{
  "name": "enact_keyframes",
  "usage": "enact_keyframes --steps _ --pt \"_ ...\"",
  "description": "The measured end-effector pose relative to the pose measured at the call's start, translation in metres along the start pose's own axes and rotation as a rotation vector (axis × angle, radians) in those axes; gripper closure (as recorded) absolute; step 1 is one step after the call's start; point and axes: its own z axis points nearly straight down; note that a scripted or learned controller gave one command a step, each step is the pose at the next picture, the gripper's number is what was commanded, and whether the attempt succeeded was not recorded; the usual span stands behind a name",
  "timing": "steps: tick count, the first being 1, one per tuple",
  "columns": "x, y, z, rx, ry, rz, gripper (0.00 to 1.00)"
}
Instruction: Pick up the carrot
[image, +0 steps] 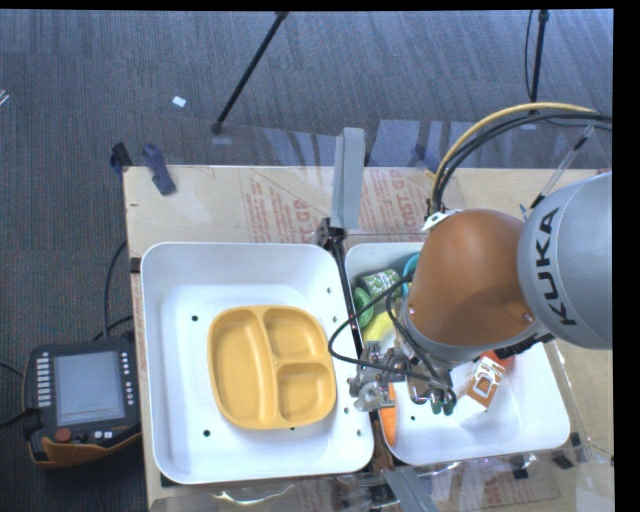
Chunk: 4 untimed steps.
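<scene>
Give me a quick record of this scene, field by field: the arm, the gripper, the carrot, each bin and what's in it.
arm: grey KUKA arm with orange band, reaching in from the right, over the right bin
gripper: gripper low at the right bin's left side; finger state unclear
carrot: carrot orange, in the right bin by its left wall, partly under the gripper; not seen held
left bin: left bin holds a yellow divided plate
right bin: right bin also holds a green packet and an orange and white item

surface: light plywood bench top (250, 205) with red printed lettering
on surface: two shallow white plastic bins, left bin (165, 300), right bin (540, 420), touching side by side
</scene>
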Motion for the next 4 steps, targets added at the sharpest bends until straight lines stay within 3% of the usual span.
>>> enact_keyframes --steps 1,2,3,4 --pt "-0.002 -0.079 0.0 0.001 -0.003 -0.044 0.0" --pt "-0.008 -0.019 0.0 -0.001 -0.002 0.122 0.0" --pt "-0.008 -0.018 -0.009 -0.001 -0.003 0.119 1.0" --pt "-0.008 -0.018 -0.009 -0.001 -0.002 0.118 0.0"
